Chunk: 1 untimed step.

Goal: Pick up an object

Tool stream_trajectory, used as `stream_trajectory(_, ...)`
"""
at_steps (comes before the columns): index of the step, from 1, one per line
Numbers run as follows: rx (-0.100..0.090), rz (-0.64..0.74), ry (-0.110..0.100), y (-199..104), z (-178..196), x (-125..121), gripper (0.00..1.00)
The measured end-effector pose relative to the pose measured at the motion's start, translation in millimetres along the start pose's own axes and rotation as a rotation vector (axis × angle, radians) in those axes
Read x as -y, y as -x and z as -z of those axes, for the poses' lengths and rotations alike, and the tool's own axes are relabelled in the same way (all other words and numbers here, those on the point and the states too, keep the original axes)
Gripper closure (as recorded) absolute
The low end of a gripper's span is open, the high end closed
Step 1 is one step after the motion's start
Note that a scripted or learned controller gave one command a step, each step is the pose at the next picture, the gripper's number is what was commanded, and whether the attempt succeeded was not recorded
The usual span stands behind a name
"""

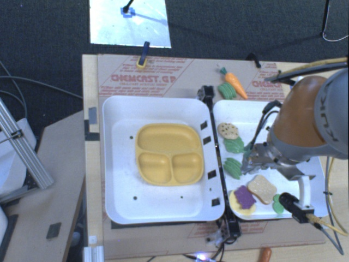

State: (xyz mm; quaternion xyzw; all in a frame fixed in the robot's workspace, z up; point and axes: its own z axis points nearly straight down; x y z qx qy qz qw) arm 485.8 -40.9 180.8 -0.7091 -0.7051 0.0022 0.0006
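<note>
- Camera view shows the gripper low inside the right bin, near its left wall, with the grey and orange arm above it and covering the middle of the bin.
- I cannot tell how far the tool is open, and I see nothing held in it; the wrist body hides that part.
- The possible objects lie in a crowded column along the left side of this bin: a cookie at the far end, a green leaf piece under it, a second green piece just left of the gripper, then a bread slice and a purple piece on a small yellow disc at the near end.
- Risk one: the pieces are flat and thin, so a closing tool may slide over the top and come up with nothing.
- Risk two: the green pieces lie close to the bin wall and to each other, so the tool may hit the wall or push one piece onto its neighbour.
- Risk three: the bread slice is touching the purple piece, so a grasp there may catch two things or only move them.
- The left bin bears a yellow divided tray, well apart from the work; a toy carrot lies outside, beyond the far rim.
</note>
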Motion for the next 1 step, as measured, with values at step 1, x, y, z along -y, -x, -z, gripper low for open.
stream_trajectory(1, -0.004, 0.017, 0.005, -84.3, 3.5, -0.3, 1.0)
